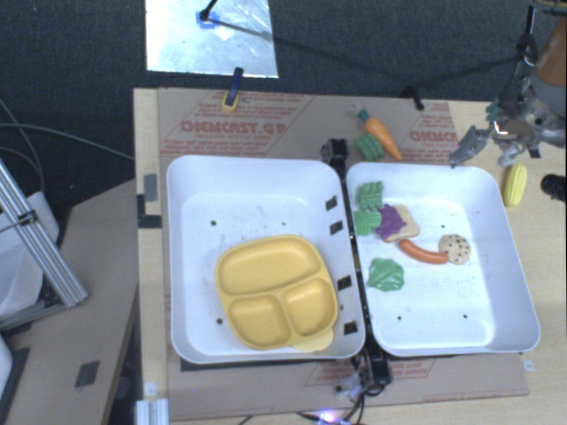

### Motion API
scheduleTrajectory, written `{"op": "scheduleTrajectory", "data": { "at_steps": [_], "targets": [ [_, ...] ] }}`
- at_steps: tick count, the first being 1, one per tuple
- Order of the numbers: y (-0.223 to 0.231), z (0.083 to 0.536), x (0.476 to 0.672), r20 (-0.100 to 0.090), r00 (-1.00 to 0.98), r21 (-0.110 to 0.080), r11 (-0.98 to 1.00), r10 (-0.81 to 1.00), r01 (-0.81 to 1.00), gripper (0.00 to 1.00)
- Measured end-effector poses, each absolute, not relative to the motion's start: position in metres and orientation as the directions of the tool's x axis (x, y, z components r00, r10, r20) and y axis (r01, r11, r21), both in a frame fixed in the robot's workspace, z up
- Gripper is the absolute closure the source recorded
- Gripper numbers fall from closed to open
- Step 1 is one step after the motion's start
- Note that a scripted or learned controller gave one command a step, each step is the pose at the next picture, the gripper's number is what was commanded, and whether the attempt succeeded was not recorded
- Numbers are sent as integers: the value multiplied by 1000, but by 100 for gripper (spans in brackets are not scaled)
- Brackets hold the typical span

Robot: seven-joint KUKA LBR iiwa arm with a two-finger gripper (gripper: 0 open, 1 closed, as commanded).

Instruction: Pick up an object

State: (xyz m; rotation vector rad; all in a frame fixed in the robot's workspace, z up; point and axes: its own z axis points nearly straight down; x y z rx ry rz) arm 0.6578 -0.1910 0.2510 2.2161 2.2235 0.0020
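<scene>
The right white bin (509, 282) holds several toy foods: a green leafy piece (368, 207), a purple piece on toast (395, 223), an orange sausage (423, 253), a speckled cookie (455, 248) and another green leaf (386, 274). My gripper (487, 151) hangs over that bin's far right corner, above the rim. It is open, with nothing between its two spread fingers. The nearest food, the cookie, lies well to the front and left of it.
A yellow divided tray (277, 290) lies in the left bin (190, 237). Outside the bins, a toy carrot (382, 136) rests on the cardboard behind the right bin. A yellow corn piece (514, 184) sits just past the right bin's right rim.
</scene>
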Motion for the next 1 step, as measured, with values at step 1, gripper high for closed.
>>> {"op": "scheduleTrajectory", "data": {
  "at_steps": [1],
  "targets": [
    [-203,159,631,1,0,-5,0,1000,1000,0]
  ]
}}
